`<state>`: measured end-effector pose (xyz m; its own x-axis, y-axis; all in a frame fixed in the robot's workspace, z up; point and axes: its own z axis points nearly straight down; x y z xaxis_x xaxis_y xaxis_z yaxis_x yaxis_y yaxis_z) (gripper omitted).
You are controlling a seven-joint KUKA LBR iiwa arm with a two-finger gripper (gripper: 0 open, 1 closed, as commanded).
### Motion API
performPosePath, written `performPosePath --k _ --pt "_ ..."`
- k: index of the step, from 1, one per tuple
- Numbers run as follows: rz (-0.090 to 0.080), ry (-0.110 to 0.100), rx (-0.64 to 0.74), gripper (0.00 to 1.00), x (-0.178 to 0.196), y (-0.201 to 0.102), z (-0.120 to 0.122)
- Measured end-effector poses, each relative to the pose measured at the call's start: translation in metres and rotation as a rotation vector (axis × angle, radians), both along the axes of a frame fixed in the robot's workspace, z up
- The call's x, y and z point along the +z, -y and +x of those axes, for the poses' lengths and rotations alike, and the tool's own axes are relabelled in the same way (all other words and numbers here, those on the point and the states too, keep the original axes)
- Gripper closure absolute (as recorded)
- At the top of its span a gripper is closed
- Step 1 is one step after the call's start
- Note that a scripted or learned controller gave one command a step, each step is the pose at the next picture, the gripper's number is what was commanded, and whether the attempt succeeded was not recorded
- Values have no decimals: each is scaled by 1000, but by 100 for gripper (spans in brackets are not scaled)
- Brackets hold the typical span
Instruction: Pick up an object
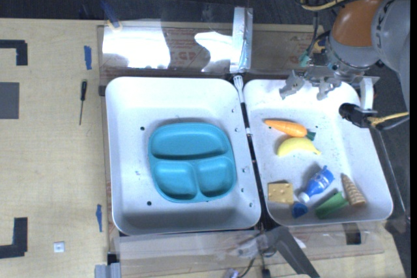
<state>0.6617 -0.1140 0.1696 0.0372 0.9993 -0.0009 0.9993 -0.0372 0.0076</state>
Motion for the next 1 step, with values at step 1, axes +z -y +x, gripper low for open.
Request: performPosePath --k 1 --pt "3 -15 67 0 -77 -11 -66"
